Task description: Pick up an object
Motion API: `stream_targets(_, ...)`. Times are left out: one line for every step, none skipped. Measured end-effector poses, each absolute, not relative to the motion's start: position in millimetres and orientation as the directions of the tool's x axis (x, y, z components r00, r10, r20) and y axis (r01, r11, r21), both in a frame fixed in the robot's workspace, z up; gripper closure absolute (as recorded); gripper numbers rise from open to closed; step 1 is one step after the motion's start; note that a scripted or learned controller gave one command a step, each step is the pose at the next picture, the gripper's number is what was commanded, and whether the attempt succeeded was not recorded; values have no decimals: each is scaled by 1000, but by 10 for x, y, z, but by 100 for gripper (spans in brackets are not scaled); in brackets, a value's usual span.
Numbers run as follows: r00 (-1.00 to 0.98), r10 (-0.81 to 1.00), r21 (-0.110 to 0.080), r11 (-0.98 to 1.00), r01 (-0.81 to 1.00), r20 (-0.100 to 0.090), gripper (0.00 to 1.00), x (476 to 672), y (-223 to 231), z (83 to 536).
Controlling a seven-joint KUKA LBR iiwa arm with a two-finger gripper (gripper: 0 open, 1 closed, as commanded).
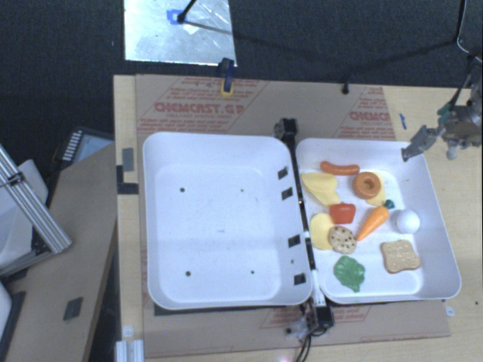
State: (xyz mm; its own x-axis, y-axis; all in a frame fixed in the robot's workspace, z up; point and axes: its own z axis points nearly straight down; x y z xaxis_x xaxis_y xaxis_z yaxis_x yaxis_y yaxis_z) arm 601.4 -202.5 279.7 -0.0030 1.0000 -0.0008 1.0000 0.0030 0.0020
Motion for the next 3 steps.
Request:
stream_targets(-11, 1000, -4, 11, 1000, 4, 0, 6267, -1220, 1401)
stream_targets(-7, 1000, 3, 7, 1000, 3, 0, 6318, -910, 839)
stream_targets(-7, 1000, 14, 7, 1000, -1, 100, 6348, -935, 1001)
